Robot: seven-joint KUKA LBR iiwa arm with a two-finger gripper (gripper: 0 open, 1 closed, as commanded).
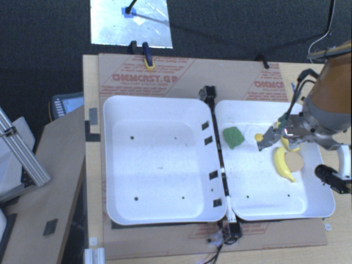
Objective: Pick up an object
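1 gripper [266, 140] beside green block [234, 137]

Loose objects in the right bin [308, 205]
A green block [234, 137] lies flat near the divider; a yellow banana [283, 164] lies lengthwise, touching a tan disc [294, 161]

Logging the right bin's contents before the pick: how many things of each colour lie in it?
Green: 1, block
Yellow: 2, banana and a small piece by the gripper
Tan: 1, disc
Total: 4
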